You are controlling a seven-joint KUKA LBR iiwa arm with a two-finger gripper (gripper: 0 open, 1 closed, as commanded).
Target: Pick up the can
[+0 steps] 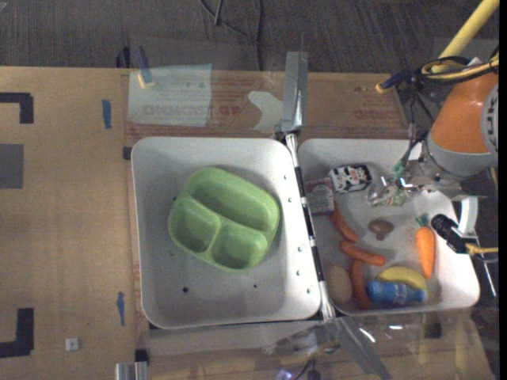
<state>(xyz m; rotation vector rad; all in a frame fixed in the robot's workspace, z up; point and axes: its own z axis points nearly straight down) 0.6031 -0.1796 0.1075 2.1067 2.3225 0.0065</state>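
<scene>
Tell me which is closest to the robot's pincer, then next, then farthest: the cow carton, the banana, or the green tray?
Judged from the pincer in the camera view:
1. Cow carton: right beside it, at the back of the right bin.
2. Banana: farther, at that bin's front.
3. Green tray: farthest, in the left bin.

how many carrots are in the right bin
1: the carrot lies near the right bin's right wall, above the banana. More could be hidden under the arm.
</scene>
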